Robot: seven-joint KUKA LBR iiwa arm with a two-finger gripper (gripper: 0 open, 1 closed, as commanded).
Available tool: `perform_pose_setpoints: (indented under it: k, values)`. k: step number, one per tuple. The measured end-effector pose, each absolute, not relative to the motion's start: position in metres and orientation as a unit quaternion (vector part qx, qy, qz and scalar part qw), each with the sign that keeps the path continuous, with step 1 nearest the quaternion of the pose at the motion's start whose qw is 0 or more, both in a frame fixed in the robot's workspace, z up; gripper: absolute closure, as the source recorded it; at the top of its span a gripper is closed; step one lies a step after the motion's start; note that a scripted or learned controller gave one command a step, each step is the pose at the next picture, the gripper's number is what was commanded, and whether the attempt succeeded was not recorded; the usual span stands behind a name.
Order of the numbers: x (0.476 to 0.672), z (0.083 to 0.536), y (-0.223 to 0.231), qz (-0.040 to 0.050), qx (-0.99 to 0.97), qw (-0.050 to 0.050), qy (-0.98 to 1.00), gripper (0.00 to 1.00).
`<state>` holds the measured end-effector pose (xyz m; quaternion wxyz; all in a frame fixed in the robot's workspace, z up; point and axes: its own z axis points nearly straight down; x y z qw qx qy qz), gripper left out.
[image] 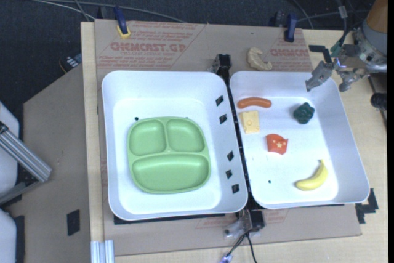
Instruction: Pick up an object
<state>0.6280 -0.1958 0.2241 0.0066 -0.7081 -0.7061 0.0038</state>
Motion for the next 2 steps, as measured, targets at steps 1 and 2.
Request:
perform_pose_setpoints:
  k: [1,2]
  values:
    - [0.631,0.233,-0.195,-0.0001,-0.707,0.000,-0.707,0.00]
    - [0.632,0.192,-0.194,0.0009,-0.707,0.002,-0.707,0.00]
